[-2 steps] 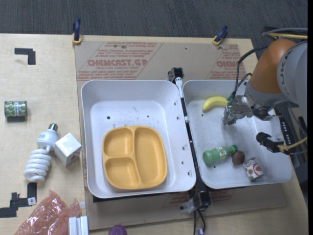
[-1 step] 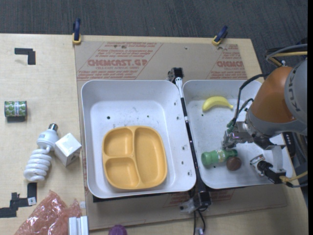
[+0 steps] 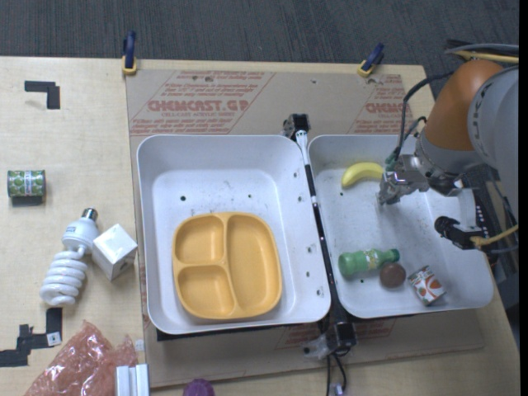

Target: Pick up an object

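Bench (image 3: 74, 246): pale wood-grain top, a printed brown sheet under the bins.

Left bin (image 3: 165, 159): shallow white plastic, rounded corners, dusty floor. It holds a yellow divided plate (image 3: 227, 264), matte plastic, three compartments.

Right bin (image 3: 462, 291): same white tray, holding every candidate object. None is lifted; all lie on the bin floor, so the pick looks not yet made and the whole grasp is left to do.

Arm (image 3: 474, 110): grey casing, glossy orange band, reaching in over the right bin's upper part.

Gripper (image 3: 394, 190): small metal end, low, just beside the banana's right tip. Whether it is released or clenched I cannot tell from here.

Banana (image 3: 361, 173): smooth yellow crescent, near the bin's upper wall, likely the target.

Green bottle (image 3: 368, 261): glossy, lying on its side, lower part of the bin.

Orange-and-white can (image 3: 426, 286): lying tilted near the bottom right corner.

Brown round thing (image 3: 393, 275): dull, touching the bottle's end.
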Robot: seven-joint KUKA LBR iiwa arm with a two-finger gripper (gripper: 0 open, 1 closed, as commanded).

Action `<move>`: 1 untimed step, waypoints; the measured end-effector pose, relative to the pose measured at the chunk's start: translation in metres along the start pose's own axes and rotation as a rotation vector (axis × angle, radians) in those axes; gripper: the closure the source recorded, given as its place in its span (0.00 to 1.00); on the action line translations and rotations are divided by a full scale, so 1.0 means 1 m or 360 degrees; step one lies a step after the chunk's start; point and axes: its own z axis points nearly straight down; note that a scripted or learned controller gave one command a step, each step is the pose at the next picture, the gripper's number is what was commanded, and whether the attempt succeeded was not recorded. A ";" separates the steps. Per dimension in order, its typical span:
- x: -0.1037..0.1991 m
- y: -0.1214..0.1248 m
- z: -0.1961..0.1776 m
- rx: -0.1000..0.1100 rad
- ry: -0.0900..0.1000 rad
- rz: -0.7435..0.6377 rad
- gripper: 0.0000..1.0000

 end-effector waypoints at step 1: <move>0.050 -0.045 0.000 0.0003 0.0002 0.0003 0.00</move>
